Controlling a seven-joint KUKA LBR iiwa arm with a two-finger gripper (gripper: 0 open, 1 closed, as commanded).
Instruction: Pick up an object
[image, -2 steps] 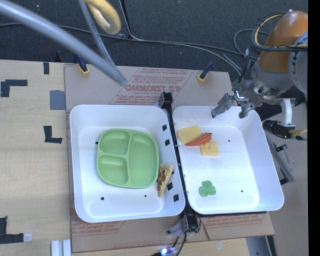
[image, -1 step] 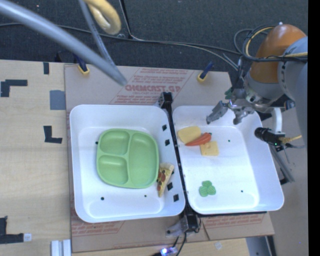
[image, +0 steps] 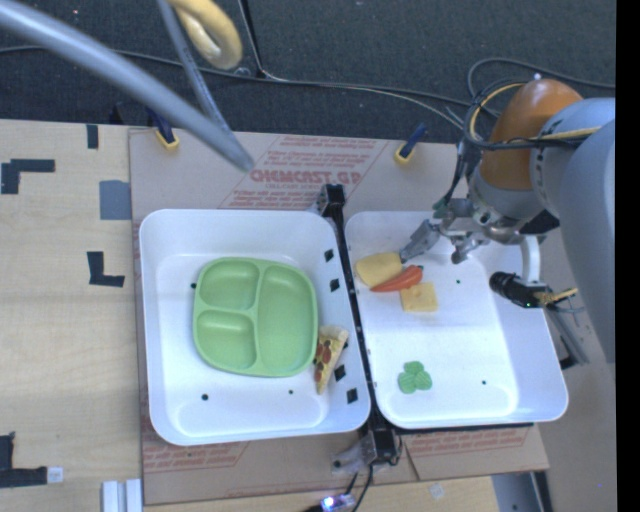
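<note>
My gripper (image: 436, 250) hangs over the far part of the right bin (image: 530, 395), open, with nothing between its fingers. Its left finger (image: 418, 241) ends just above and to the right of a yellow cheese wedge (image: 378, 268) and an orange carrot piece (image: 397, 280). A yellow cheese square (image: 420, 298) lies just below the carrot. A small green broccoli piece (image: 414, 378) sits nearer the front of the same bin.
The left bin (image: 165, 400) holds a green divided plate (image: 254, 316) and a pizza slice (image: 328, 358) against its right wall. A black divider (image: 348, 290) runs between the bins. The arm comes in from the right over the right bin's far corner.
</note>
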